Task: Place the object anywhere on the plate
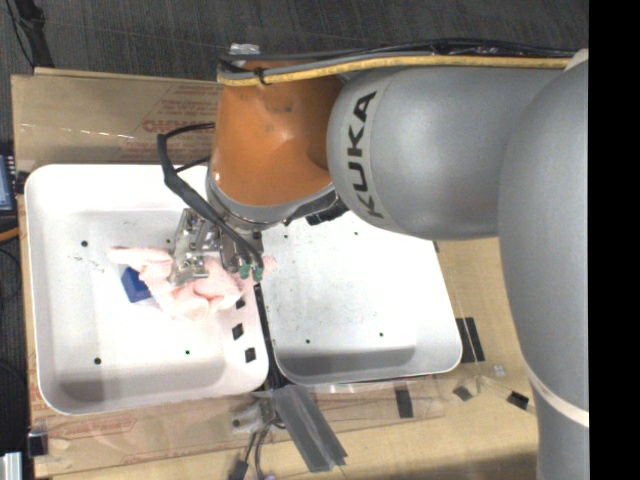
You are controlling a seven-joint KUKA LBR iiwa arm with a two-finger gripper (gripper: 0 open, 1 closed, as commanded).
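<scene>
Camera view: arm (420, 148) reaches in from the right, grey with an orange band (270, 138), wrist over the seam between the two white bins. Hand (192, 258) is down in the left bin (60, 268), right over a pale pink, plate-like thing (200, 293) lying on the bin floor toward its right side. Hand's metal parts sit on or just above the pink surface; cannot tell whether it is released or clenched, or whether it grasps anything. A small blue object (134, 286) lies at the pink thing's left edge, touching or overlapping it; which, cannot tell. Right bin (360, 298) lies beside the left one, partly under the arm. Black cable (175, 168) loops from the wrist over the left bin's upper rim. Cardboard (110, 108) lies behind the bins on the table (480, 298).
</scene>
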